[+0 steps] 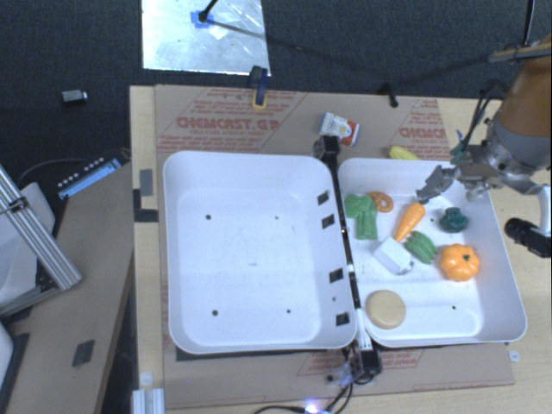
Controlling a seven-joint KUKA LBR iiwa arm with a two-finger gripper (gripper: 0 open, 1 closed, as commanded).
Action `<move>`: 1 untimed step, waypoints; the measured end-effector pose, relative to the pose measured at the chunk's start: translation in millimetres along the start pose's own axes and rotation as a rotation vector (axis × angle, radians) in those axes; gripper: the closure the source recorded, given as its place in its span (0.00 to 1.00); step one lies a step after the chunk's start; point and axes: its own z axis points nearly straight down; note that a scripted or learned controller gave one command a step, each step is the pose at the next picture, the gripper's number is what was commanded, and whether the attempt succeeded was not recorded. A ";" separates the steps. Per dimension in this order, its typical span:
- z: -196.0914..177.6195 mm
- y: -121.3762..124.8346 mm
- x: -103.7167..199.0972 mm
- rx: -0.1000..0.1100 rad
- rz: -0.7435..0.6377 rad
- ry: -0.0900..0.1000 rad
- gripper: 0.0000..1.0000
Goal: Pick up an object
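Two shallow white bins are seen side by side on a bench [285, 110] covered with printed cardboard. The left bin [250, 248] is the larger surface in view, and its floor is marked by a few small dark spots. The right bin [496, 313] is set against it, and all the loose objects are gathered in it.

The arm [528, 119] is seen entering from the right, its orange band above a grey wrist. The gripper [435, 185] is held above the upper part of the right bin, just above the carrot. Whether its claw is apart or together cannot be told, since the tips are small and blurred.

Within the right bin, an orange pumpkin [459, 262] is found toward the right side, and a tan round disc [385, 309] near the lower left corner. A white block [392, 254] lies between them, touching a green ridged vegetable [421, 246]. A carrot [409, 221] is laid at a slant near the middle. A green leafy piece [362, 216] is placed at the left, beside a small orange ring [380, 202]. A dark green piece [453, 221] is seen right of the carrot. A yellow item [402, 153] rests at the upper rim.
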 end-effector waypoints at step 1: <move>135.3 67.7 25.8 0.009 -0.003 0.002 0.00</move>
